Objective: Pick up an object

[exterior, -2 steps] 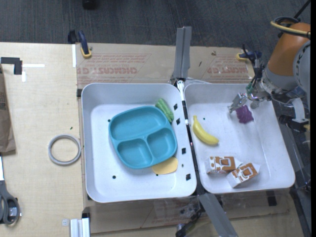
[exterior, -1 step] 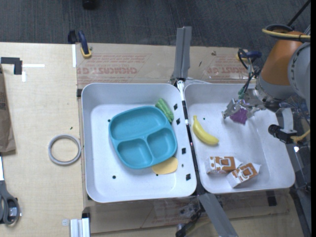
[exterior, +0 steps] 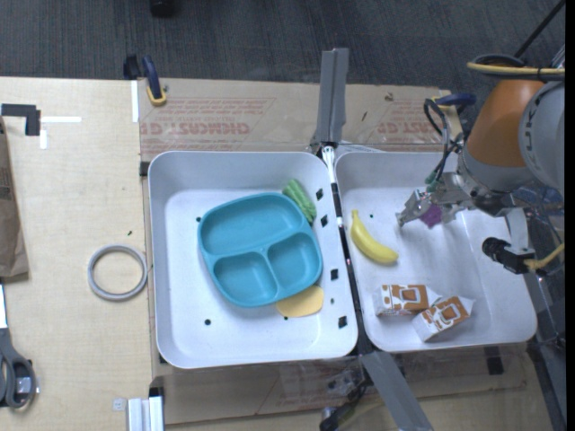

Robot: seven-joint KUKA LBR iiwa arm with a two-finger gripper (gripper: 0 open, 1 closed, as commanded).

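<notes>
White left bin point(exterior: 171, 268) holds blue tray point(exterior: 260, 251); right bin point(exterior: 503, 321) holds banana point(exterior: 370, 241).

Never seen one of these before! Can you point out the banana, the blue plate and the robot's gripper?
banana point(exterior: 371, 241): camera view, middle of the fruit.
blue plate point(exterior: 259, 250): camera view, centre divider.
gripper point(exterior: 415, 212): camera view, between fingertips.

Your arm point(exterior: 526, 137) enters from the right edge of the camera view, its grey casing and orange band sitting high on that side. The wrist angles down and to the left from the band. The gripper point(exterior: 420, 210) points toward the left, with its fingers point(exterior: 409, 214) lowered and spread slightly apart. A small purple piece point(exterior: 433, 214) sits just behind the fingertips; you cannot tell from this view whether the fingers clamp it.
</notes>
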